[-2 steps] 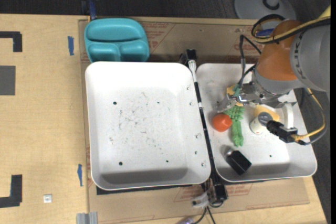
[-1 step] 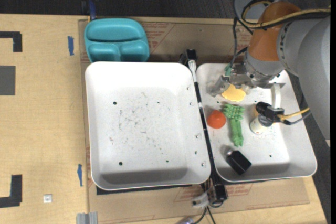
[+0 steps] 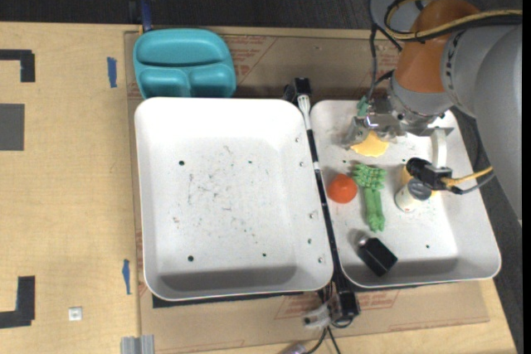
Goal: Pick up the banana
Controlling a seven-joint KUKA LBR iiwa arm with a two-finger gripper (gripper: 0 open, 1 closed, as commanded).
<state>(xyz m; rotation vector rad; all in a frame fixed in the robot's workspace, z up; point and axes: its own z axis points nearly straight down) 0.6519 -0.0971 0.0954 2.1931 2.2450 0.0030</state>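
Note:
The banana is a small yellow piece lying at the back of the right bin, near its far-left corner. My gripper hangs right over the banana's far side and covers part of it. The grey arm with its orange band comes in from the upper right. From this angle, contact between gripper and banana cannot be made out.
In the right bin also lie an orange ball, a green knobbly toy, a black block and a small white bottle. The left bin stands alongside. A teal divided tray sits behind it.

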